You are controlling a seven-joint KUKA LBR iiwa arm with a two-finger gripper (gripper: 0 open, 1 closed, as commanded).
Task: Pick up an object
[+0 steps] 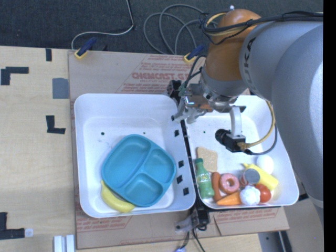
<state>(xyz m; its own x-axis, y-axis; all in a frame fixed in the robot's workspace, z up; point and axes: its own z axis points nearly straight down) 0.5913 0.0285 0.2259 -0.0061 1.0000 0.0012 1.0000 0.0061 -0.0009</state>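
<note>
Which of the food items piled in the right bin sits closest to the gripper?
The tan slice of bread, at the top of the pile just above the green bottle, lies nearest the gripper. The donut, carrot and tomato sit farther toward the bin's near edge.

Arm (286,83): bulky, smooth grey casing. Orange band (228,41) rounded, glossy, above wrist. Black cables loop over band. Metal wrist hardware (202,101) below. Black fitting (231,139) with yellow cable alongside.
</note>
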